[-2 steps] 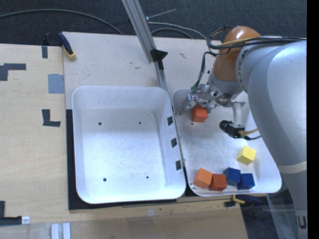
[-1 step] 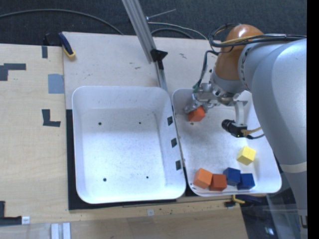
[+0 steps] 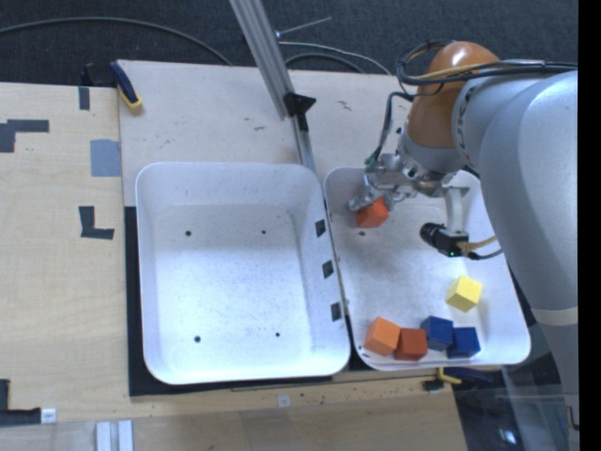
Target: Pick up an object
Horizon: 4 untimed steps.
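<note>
Pale wooden worktop (image 3: 56,252) carries two shallow white bins; your target, the small orange-red block (image 3: 373,213), sits at the far end of the right bin (image 3: 512,350), directly under the end effector (image 3: 376,198). You can't tell whether it is clamped or merely touched. Your grey arm (image 3: 526,158) reaches in from the right, wrist bent steeply down.

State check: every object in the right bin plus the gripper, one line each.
gripper: over the right bin's far left corner, at the orange-red block
orange-red block: at the fingertips, tilted
yellow block: alone, near the right wall
orange block: against the near wall, touching the red-brown block
red-brown block: between the orange and blue ones
blue blocks: two together, against the near wall
</note>
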Each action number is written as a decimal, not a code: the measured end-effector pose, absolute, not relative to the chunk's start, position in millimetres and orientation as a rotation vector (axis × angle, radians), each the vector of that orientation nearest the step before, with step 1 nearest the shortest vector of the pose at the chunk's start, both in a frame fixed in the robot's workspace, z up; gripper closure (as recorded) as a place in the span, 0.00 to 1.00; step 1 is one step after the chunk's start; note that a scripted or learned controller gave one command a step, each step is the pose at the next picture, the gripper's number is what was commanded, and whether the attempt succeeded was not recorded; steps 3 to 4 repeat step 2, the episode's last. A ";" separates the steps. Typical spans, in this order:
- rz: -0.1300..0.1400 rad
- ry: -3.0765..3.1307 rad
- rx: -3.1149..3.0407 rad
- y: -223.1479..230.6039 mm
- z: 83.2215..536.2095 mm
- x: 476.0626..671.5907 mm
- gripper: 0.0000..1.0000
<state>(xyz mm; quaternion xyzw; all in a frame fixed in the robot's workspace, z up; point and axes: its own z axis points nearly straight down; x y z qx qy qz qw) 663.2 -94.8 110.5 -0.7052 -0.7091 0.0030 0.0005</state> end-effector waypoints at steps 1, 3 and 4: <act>-0.007 -2.229 -2.215 -31.5 196.7 610.7 1.00; 0.003 -2.226 -2.210 28.9 203.0 560.8 1.00; 0.003 -2.226 -2.210 28.9 203.0 560.8 1.00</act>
